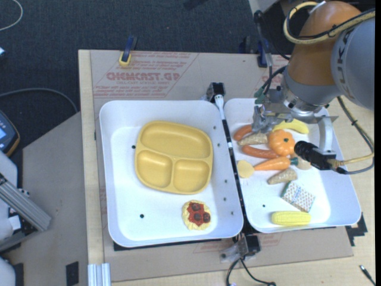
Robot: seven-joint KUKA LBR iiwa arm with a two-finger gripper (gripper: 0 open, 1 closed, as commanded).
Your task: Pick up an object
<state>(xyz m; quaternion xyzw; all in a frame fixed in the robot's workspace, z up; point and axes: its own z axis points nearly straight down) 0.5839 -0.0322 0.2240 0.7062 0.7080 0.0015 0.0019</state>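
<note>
Cardboard-topped desk [149, 70], dark floor behind, two white bins. I've got the claw [264, 119] down in the right bin [342, 210], over the food pile by the small pumpkin [281, 142]; can't tell if it's open or closed. Reads as the reach step, nothing visibly held. Likely target: carrot [259, 151] just left of the pumpkin, long axis running left-right with a slight tilt, thin end seemingly toward the pumpkin. Next I'd want the claw set across that axis, then close and lift. Banana [293, 126] sits just behind the pumpkin.
</note>
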